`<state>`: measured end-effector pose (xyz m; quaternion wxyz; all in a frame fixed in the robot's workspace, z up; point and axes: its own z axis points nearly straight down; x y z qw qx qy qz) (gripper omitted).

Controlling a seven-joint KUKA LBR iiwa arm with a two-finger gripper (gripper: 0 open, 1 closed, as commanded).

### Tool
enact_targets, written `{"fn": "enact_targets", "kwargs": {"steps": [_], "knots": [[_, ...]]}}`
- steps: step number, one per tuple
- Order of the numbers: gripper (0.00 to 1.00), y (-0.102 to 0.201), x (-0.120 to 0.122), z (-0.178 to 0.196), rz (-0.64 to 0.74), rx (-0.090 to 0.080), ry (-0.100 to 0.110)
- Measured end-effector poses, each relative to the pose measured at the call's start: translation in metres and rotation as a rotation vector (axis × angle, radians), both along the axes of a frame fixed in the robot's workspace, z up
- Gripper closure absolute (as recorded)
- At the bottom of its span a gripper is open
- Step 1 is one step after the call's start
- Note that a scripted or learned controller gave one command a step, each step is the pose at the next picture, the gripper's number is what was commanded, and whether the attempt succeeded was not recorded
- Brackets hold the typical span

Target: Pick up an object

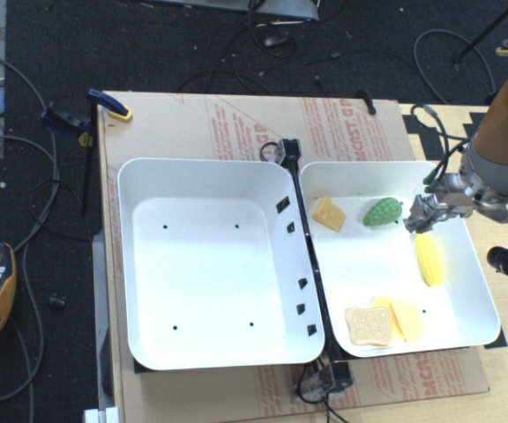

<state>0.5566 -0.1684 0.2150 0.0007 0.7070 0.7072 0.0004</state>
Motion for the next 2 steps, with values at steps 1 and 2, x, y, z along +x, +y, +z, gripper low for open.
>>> {"fn": "enact_targets", "kwargs": {"steps": [1,2], "knots": [[1.0,0.049,0.004,0.011,0.004,0.001,0.001],[1.0,0.103,0.002,0.021,0.005,0.001,0.001]]}}
